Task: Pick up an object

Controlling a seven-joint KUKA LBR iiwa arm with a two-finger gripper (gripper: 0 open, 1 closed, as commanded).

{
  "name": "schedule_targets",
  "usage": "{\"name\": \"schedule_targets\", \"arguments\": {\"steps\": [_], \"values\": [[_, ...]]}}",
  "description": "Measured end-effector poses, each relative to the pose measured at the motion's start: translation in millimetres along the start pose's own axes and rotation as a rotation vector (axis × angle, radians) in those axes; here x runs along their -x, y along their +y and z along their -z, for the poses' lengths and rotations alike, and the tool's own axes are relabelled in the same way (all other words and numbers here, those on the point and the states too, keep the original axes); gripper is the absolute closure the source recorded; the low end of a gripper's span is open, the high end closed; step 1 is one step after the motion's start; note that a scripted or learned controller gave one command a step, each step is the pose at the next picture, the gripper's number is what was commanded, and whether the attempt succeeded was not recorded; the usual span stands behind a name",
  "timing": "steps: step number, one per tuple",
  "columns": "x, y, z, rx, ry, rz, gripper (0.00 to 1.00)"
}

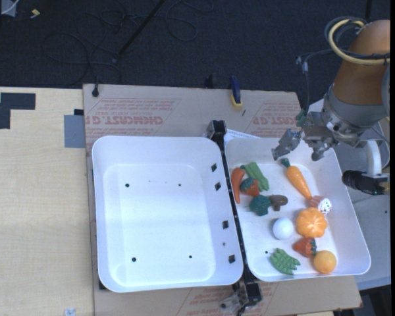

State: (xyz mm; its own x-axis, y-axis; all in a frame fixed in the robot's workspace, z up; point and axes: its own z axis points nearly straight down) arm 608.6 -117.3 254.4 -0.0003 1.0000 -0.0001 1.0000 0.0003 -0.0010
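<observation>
Our tool point(301, 149) hangs spread and empty just above the carrot point(297, 179); closing off-centre, we could flick it away.

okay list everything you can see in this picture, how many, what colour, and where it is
bins: 2, white, side by side on the bench
carrot: 1, orange, top of right bin
small carrot: 1, orange, right bin, left side
green vegetable: 1, green, beside the small carrot
broccoli: 1, dark green, right bin, middle
white ball: 1, white, right bin, middle
pumpkin: 1, orange, right of the ball
orange ball: 1, orange, lower right corner
green leaf: 1, green, bottom of right bin
gripper: 1, grey, over right bin's top edge
</observation>
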Motion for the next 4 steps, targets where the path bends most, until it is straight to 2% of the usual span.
{"name": "schedule_targets", "arguments": {"steps": [1,2,3,4], "values": [[-30.8,-8.5,-112.0,-0.015,0.004,0.002,0.0],[-24.4,38.6,-164.0,0.003,0.007,0.005,0.0],[-22.7,39.0,-149.9,0.006,0.004,0.004,1.0],[-34.3,2.2,-158.8,0.021,-0.005,-0.003,1.0]]}}
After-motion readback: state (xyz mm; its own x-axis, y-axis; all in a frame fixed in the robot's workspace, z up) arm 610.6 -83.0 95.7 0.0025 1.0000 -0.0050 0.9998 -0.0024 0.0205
